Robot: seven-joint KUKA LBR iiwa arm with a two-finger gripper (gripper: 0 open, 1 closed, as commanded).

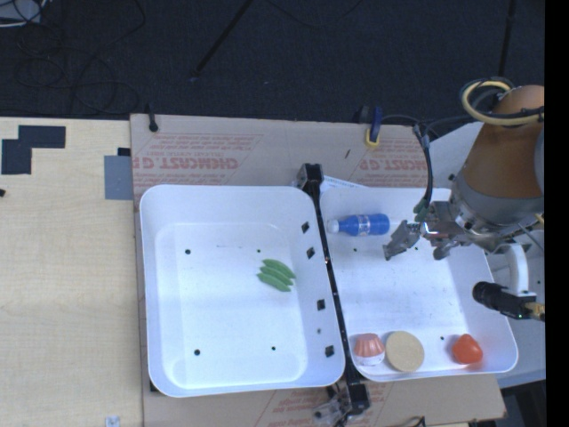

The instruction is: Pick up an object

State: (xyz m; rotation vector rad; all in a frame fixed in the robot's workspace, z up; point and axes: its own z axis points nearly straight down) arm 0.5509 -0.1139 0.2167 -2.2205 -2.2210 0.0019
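In the right bin point(498, 363), a blue plastic bottle point(360, 225) lies on its side near the far left corner. Along the bin's near wall sit a pink and white round piece point(369, 349), a tan disc point(404, 351) and a red-orange ball point(466, 350). A green pod point(276, 274) lies in the middle of the left bin point(169, 229). My gripper point(420, 245) hangs over the far half of the right bin, just right of the bottle. It is open, with nothing between its fingers.
A black divider point(324, 274) runs between the two bins. The grey and orange arm point(502, 163) fills the right side above the bin. Cardboard point(231, 154) lies under both bins, and cables cross the dark floor behind.
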